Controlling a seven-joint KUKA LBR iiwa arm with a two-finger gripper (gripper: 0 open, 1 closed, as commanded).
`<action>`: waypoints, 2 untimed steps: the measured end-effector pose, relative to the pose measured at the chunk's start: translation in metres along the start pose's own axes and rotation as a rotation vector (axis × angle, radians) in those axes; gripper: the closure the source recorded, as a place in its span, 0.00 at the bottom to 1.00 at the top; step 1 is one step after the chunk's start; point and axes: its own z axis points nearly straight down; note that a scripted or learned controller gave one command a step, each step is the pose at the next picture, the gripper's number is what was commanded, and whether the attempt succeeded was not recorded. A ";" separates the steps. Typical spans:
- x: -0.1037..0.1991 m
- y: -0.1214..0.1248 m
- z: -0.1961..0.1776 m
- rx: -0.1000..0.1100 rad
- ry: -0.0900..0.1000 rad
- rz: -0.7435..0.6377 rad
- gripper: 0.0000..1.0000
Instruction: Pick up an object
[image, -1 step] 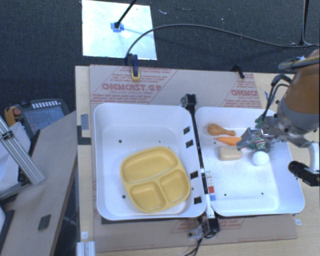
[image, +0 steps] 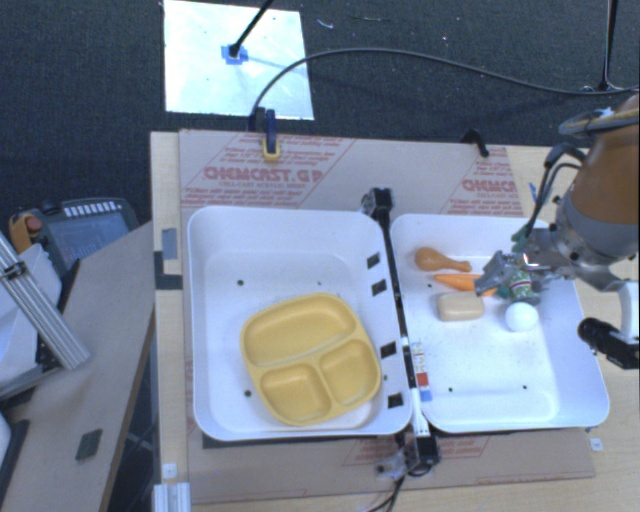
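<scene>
In the right bin (image: 500, 400) lie a tan drumstick-shaped piece (image: 440, 260), an orange carrot (image: 457, 283), a beige block (image: 460, 307) and a white ball (image: 521, 317). My gripper (image: 503, 273) hangs low over the bin's upper right part, just right of the carrot's tip and above the ball. A small green and multicoloured thing (image: 521, 290) sits right under the gripper; whether it is held is unclear. The arm comes in from the right edge.
The left bin (image: 225, 260) holds a yellow three-compartment tray (image: 310, 355). A black divider with clips (image: 395, 310) runs between the bins. A black part of the robot (image: 608, 340) juts over the right bin's right rim.
</scene>
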 end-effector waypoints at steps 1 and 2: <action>-0.003 0.008 0.046 0.003 0.000 0.002 0.00; -0.002 0.017 0.094 0.004 0.000 0.002 0.00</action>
